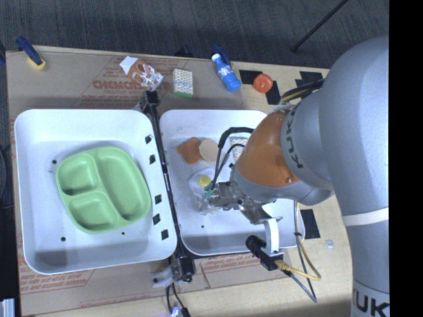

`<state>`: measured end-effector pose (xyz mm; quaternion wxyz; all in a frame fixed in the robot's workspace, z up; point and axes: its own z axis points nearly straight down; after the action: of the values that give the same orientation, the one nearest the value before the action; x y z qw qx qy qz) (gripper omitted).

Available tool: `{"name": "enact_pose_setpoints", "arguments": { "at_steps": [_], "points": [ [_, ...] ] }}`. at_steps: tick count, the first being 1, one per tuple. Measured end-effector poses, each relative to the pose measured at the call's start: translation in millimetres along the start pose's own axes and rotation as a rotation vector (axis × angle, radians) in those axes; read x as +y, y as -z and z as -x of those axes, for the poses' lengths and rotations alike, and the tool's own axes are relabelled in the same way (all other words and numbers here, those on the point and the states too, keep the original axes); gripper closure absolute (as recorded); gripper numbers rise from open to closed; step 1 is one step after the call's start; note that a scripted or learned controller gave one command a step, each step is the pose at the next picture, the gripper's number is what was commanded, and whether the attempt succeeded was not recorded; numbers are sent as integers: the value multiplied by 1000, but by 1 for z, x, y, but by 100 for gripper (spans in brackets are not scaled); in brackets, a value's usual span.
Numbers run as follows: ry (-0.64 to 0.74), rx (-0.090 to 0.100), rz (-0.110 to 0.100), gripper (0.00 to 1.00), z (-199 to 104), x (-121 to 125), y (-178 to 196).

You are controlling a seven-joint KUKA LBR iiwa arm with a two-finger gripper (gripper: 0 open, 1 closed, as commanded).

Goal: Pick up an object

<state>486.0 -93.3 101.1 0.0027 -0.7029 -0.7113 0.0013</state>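
My gripper (210, 202) is low in the right bin (211, 121), under the orange wrist band, mostly hidden by the arm. It sits over a clear plastic item with a yellow spot (202, 181). Just behind it lie an orange-brown rounded object (188, 150) and a pale beige one (209, 149), touching each other. The arm covers the bin's right half.
The left bin (33, 131) holds a green divided plate (101, 187). Along the bench's back edge lie a snack packet (141, 73), a small green box (183, 82), a blue bottle (226, 72) and an orange ball (263, 82). A blue-yellow clamp (30, 52) sits far left.
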Motion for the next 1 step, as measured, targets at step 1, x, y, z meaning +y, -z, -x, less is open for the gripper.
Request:
{"name": "enact_pose_setpoints", "arguments": {
  "at_steps": [1],
  "points": [
    [-8, -2, 6, 100, 26, -8, 89]
  ]
}}
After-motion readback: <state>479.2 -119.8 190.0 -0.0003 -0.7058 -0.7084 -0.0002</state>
